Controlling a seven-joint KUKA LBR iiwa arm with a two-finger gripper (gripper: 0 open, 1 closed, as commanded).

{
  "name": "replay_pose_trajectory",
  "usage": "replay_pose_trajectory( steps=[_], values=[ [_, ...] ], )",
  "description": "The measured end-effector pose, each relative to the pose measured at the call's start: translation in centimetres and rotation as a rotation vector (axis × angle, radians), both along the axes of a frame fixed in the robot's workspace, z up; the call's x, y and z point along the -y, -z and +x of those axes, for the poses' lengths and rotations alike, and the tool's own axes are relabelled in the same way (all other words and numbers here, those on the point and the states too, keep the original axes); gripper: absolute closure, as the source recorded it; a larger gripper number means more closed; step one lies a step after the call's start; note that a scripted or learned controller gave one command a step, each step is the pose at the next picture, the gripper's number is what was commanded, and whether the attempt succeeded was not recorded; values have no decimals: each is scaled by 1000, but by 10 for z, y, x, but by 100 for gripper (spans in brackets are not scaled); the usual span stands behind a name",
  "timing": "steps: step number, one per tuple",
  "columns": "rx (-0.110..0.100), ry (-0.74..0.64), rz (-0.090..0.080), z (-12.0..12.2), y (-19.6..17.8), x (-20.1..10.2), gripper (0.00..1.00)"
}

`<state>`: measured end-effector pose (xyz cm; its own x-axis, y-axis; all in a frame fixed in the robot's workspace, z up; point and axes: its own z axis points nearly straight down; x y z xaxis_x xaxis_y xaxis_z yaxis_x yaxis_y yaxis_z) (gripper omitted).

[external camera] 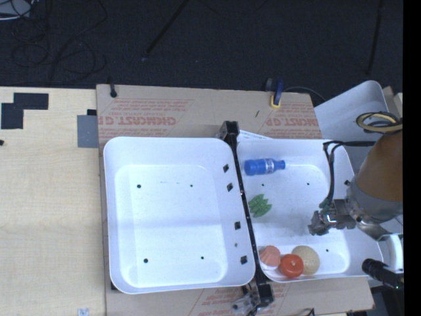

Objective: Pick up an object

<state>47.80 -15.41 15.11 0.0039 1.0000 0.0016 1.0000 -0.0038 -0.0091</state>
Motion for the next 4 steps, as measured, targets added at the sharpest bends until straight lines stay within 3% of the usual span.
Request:
replay_pose_trajectory(
  steps=[1,2,4],
  values=[
    [20,0,-9,16,-123,64,100],
    [-1,-3,3,-5,-30,58,100],
    [3,-1,1,-3,-54,60,100]
  ],
)
